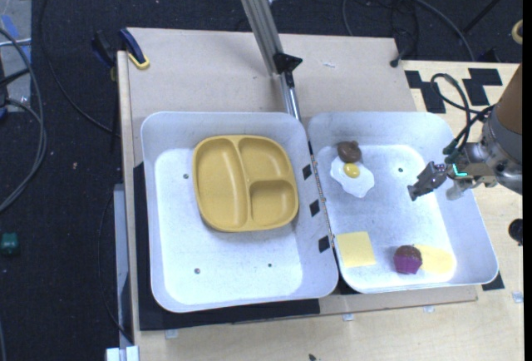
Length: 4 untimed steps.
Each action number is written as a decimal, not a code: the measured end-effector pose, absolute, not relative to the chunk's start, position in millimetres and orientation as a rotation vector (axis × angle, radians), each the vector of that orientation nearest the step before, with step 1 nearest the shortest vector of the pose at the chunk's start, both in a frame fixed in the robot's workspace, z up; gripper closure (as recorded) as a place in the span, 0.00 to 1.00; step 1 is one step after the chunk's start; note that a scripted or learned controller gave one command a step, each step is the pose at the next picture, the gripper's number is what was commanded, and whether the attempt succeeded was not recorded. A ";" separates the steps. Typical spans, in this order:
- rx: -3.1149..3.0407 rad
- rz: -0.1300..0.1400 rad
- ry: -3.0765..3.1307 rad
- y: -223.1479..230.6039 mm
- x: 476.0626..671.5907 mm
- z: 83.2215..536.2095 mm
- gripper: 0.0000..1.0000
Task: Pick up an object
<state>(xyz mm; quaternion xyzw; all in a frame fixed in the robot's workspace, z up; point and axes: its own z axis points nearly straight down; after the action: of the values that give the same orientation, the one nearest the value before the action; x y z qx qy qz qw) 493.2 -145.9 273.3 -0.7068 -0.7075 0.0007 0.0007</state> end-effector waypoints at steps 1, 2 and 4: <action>-2.220 0.001 -2.223 -145.9 493.7 274.1 0.00; -2.221 0.003 -2.218 -144.1 489.9 230.4 0.00; -2.221 0.003 -2.218 -150.0 489.9 124.0 0.00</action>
<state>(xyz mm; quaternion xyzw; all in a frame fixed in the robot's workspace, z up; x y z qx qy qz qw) 489.9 -150.0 124.0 -0.7076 -0.7066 0.0009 0.0016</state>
